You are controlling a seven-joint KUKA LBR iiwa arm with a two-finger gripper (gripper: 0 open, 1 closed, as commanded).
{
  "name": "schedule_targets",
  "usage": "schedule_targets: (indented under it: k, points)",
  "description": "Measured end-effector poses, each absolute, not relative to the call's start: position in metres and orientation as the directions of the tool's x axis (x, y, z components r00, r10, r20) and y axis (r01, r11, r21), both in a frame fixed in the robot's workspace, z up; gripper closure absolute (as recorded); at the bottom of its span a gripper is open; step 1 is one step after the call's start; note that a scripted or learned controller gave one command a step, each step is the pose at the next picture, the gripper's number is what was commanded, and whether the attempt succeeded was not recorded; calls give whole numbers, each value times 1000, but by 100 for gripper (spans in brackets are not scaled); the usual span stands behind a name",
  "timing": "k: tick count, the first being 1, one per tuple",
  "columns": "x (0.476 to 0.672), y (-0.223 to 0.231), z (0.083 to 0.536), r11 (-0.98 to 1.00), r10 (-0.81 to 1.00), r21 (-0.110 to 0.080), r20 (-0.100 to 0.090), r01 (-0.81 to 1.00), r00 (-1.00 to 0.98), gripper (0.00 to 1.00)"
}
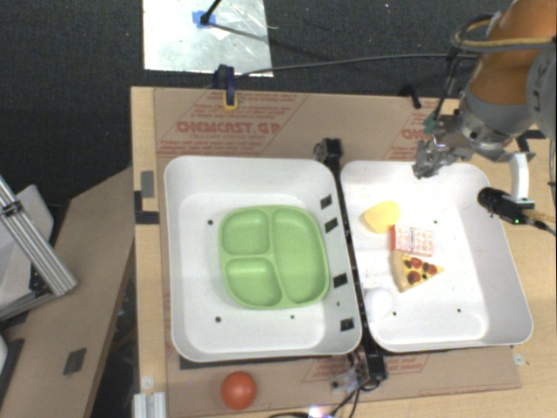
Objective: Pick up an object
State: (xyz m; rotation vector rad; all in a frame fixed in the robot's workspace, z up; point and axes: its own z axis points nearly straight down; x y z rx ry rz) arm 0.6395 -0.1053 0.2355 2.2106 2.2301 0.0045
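Our gripper hovers over the right bin's far rim, holding nothing we can see. The pizza slice (likely light, rigid plastic) lies mid-bin beside a yellow piece; we'd pinch across its narrow sides.

on my worktop i see the divided tray in the left bin, the wedge, small box and pizza slice together in the right bin, the pincer over that bin's far edge, and a ball before the left bin.
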Motion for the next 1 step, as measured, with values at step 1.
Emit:
schedule_targets:
  k: [1]
  points:
    - [639, -54, 224, 9, 1000, 2, 2, 1000, -9, 100]
